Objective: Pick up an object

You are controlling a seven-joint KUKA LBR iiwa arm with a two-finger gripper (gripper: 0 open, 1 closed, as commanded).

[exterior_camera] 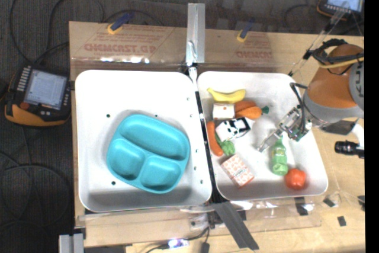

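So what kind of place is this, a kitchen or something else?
Probably a robotics lab: a bench with two white bins, toy food such as a banana, a robot arm, and handheld control pendants on the carpet.

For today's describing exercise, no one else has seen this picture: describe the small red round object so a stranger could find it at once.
Start at the right-hand white bin, the one crowded with small items. Go to its corner nearest the viewer on the right, where the small red round tomato-like object lies just below a green plastic bottle-shaped item. It is the bin's sole red ball; the other warm-coloured pieces are long and orange.
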